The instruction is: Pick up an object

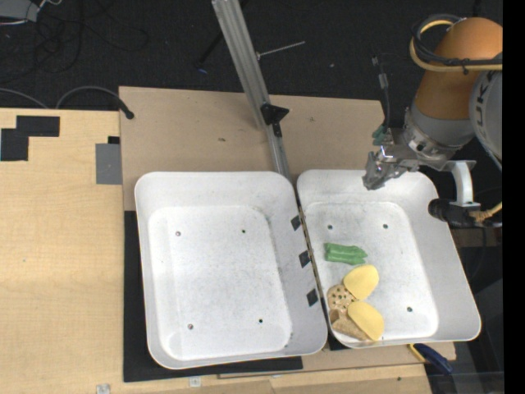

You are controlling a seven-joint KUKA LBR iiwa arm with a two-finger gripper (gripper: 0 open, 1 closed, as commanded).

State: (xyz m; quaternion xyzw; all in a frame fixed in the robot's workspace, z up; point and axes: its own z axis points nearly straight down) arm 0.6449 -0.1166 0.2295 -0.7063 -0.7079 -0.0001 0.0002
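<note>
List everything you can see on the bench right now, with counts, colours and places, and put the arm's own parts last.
left bin: one, white, left half of the bench.
right bin: one, white, beside the left bin.
green piece: one, green, right bin, near its left wall.
yellow pieces: two, yellow, right bin's near left corner, below the green piece.
tan piece: one, tan with dark dots, same corner, against the yellow pieces.
metal rail: one, grey, slanting down to where the bins meet.
arm: one, grey with orange band, view's right.
claw: one, dark grey, over the right bin's far edge.
</note>
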